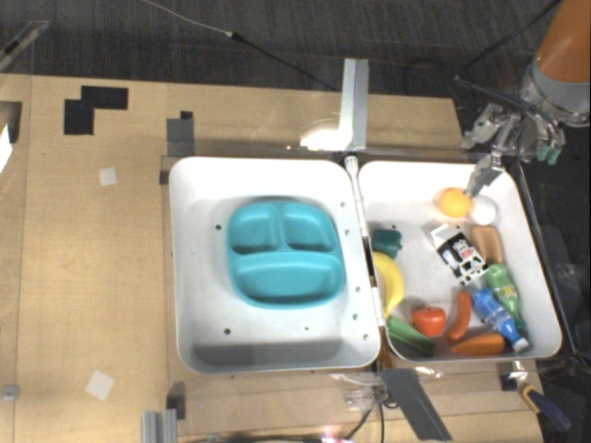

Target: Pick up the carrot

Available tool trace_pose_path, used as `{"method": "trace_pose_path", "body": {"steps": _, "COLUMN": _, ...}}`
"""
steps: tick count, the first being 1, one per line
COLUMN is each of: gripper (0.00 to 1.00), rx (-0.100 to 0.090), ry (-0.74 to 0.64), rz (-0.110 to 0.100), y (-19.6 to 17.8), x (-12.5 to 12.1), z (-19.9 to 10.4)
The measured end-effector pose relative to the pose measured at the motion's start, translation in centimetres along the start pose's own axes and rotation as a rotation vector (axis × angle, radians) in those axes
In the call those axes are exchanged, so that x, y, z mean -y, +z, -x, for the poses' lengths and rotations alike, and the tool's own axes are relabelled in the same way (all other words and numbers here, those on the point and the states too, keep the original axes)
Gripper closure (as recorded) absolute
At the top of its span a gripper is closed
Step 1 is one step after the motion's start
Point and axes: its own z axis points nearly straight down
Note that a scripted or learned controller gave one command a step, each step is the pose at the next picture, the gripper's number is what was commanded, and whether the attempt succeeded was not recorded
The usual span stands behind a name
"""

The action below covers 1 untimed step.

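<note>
The long orange carrot [478,343] is lying flat along the near wall of the right-hand shallow white bin [540,275], touching a blue plastic bottle [494,315] and just beside a small red tomato [428,320]. Well apart, at the bin's far corner, the grey two-finger gripper [483,175] is hovering over a yellow ball [452,201]; whether it is closed I cannot tell.
</note>
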Motion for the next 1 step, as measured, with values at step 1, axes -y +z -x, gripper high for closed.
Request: {"method": "trace_pose_path", "body": {"steps": 1, "gripper": 0.0, "rx": 0.0, "ry": 0.15, "rz": 0.0, "y": 17.22, "x": 0.61, "z": -0.4}}
